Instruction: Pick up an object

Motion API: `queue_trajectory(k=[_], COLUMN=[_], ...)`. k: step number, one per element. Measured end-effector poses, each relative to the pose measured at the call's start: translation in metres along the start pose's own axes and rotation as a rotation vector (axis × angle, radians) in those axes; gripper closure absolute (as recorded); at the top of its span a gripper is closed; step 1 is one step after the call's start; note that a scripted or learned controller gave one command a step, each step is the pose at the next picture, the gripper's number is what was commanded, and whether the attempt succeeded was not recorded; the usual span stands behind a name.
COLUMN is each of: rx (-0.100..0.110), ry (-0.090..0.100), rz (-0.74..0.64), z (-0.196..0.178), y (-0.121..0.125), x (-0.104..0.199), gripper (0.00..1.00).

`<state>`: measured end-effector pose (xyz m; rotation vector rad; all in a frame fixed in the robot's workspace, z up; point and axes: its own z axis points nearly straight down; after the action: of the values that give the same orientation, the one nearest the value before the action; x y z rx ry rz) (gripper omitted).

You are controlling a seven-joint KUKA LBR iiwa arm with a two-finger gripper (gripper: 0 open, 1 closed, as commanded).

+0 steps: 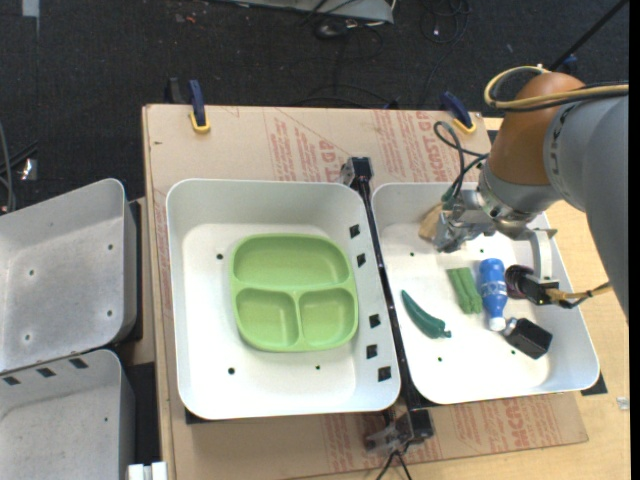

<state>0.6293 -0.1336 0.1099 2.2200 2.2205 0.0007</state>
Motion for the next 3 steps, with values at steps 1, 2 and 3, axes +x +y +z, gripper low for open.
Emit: queue_trajectory(k=[1,2,3], rx=[-0.003,-0.003,0.0], ry=[0.0,0.0,0.0], rz=[0.002,-0.003,-0.002], z=[-0.056,-0.101,-0.108], y=[-0.004,0.003,0.003], x=[-0.008,-0.006,-0.006], gripper=[1.0,1.0,1.0])
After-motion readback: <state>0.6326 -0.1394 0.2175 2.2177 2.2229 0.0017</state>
